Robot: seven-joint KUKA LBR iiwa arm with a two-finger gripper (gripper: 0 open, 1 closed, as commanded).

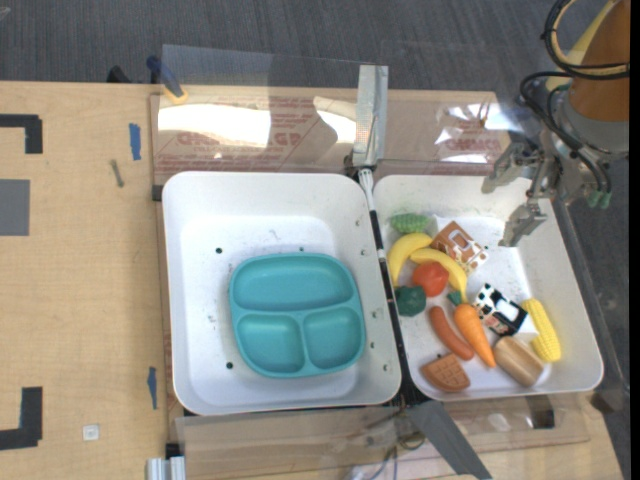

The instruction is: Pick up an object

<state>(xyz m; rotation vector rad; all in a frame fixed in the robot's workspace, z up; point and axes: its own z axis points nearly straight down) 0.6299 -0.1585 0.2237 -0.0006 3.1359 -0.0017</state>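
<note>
Fingers (510, 203): spread open, nothing held between them.
Toy food (465, 308): heaped in right bin (580, 368), below fingers.

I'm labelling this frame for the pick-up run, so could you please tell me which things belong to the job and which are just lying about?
Belonging to the job:
- end effector
- yellow plastic banana
- orange plastic carrot
- red toy tomato
- yellow toy corn cob
- right white bin

Just lying about:
- teal three-compartment plastic tray
- left white bin
</note>
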